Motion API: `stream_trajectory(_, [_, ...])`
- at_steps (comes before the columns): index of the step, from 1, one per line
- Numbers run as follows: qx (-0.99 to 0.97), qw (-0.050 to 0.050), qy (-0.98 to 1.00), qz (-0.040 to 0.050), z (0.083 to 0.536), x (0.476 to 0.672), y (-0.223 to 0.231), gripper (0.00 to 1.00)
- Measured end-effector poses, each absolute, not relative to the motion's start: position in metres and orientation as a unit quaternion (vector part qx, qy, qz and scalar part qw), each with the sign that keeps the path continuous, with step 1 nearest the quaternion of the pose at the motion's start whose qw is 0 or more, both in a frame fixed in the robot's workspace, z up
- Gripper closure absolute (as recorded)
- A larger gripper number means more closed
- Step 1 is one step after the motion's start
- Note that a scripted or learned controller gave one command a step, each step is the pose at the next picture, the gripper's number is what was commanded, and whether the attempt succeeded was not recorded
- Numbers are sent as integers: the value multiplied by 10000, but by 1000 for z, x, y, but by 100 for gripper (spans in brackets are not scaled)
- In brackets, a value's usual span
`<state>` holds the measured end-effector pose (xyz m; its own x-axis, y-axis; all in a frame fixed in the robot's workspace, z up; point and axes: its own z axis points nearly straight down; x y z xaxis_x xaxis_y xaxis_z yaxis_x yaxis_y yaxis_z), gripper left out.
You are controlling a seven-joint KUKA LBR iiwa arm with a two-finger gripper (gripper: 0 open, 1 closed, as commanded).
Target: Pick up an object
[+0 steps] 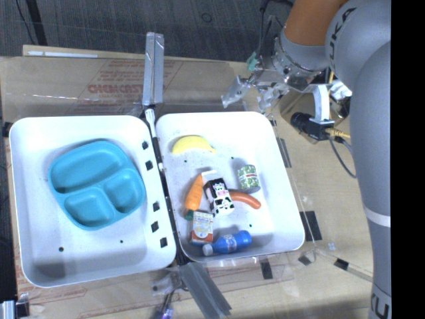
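Grey metal tool, fingers spread and holding nothing, hangs just beyond the right white bin's far rim, curved yellow banana nearest.

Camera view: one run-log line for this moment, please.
gripper: above right bin's far rim, holding nothing | banana, carrot, blue bottle: in bin

1. Blue three-compartment tray, lying in the left white bin.
2. Brown cardboard sheet, under both bins.
3. Grey upright post, behind the bins' junction.
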<state>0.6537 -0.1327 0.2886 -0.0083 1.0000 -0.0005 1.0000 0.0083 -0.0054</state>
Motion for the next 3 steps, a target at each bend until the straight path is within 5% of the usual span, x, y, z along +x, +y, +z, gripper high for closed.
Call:
stream_trajectory(1, [-6747, 22, -7381, 17, 207, 543, -152, 0])
stream_trajectory(2, [-6036, 11, -7973, 4, 102, 542, -206, 0])
stream_trajectory(3, [-6600, 5, -7513, 8, 92, 576, -184, 0])
